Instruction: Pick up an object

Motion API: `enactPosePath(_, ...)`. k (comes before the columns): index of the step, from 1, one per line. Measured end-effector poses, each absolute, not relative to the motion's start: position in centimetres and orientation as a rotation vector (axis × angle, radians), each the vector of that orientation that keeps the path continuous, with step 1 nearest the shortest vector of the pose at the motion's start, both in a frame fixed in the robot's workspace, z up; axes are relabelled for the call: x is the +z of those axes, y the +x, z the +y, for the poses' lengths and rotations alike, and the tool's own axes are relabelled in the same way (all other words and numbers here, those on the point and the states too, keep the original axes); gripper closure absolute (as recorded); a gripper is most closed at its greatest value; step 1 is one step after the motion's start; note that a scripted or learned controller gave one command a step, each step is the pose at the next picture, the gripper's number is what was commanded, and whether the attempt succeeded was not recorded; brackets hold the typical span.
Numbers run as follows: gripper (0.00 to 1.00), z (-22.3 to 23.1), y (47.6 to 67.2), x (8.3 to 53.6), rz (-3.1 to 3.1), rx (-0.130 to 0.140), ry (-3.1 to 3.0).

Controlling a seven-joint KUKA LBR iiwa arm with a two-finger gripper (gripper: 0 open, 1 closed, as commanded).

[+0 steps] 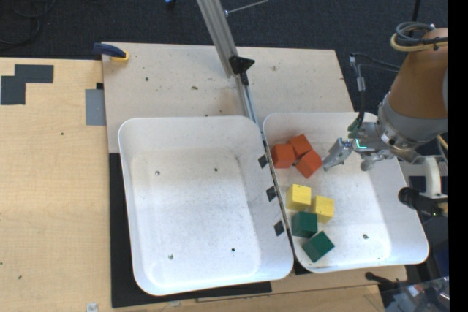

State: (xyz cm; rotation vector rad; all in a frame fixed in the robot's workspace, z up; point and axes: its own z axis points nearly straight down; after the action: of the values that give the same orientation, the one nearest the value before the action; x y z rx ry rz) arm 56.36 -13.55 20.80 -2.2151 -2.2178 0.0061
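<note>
- Item: gripper, on the grey arm with the orange band, reaching in from the right over the right bin. It sits over the upper middle of that bin, its metal parts pointing left. Whether the jaws are released or clenched cannot be told; nothing is visibly held between them.
- Item: orange blocks, a tight cluster of three in the upper left part of the right bin, touching one another. The nearest one, lower right of the cluster, lies just beside the gripper's tip, directly to its left and slightly below.
- Item: yellow blocks, two, touching at a corner, below the orange cluster and near the divider between the bins.
- Item: green blocks, two, directly under the yellow ones, the lower one turned at an angle.
- Item: left bin, white, side by side with the right bin on the tabletop.
- Governing relation: the likeliest target, judged from position, is the orange cluster, which lies left of the jaws and close by; yellow and green lie farther off, down and to the left.
- Handling note: the orange blocks are packed together, so a finger may land on a neighbour and push the cluster instead of closing round one block.
</note>
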Motion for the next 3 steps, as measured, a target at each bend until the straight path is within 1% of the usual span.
enactPosePath(1,0.00,-13.6,56.4,21.0,-2.217,0.002,-2.221)
enactPosePath(2,0.00,-12.7,56.2,14.9,-2.214,0.008,-2.217)
enactPosePath(3,0.00,-12.6,56.0,9.5,-2.214,0.007,-2.219)
